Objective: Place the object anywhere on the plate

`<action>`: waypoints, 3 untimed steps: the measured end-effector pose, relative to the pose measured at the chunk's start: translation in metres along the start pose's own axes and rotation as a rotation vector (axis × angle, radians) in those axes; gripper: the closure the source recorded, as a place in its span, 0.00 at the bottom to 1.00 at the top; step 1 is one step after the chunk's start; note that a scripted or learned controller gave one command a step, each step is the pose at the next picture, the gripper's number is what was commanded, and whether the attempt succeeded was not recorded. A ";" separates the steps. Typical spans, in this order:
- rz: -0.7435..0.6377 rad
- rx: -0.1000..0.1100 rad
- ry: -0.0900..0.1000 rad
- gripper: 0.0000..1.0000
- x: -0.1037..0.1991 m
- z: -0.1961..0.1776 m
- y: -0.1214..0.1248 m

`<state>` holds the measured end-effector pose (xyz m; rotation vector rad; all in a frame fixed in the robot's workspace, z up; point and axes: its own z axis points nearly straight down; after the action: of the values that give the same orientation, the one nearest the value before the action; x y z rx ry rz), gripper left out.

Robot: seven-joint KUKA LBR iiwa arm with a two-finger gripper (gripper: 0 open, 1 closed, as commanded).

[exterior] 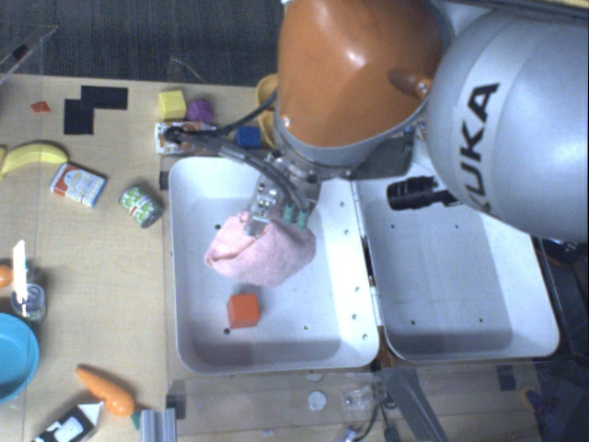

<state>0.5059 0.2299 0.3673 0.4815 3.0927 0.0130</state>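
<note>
Left white bin point(184, 274): gripper point(267, 208) is pressing into pink cloth point(258, 251), which is spreading toward seven o'clock; finger state unclear.

Two bins sit side by side, the left bin point(189, 247) at nine o'clock of the right bin point(515, 339). In the left bin a cloth point(253, 251) lies mid-floor, a block point(244, 310) at its six o'clock. The gripper point(267, 205) sits over the cloth's twelve o'clock edge.
</note>
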 end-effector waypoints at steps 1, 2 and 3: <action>0.048 0.007 0.009 1.00 -0.064 0.157 0.025; 0.588 0.000 0.001 1.00 -0.062 0.263 0.025; 0.488 0.005 0.001 1.00 -0.138 0.142 0.011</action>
<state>0.6425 0.1989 0.2272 1.2160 2.8885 0.0101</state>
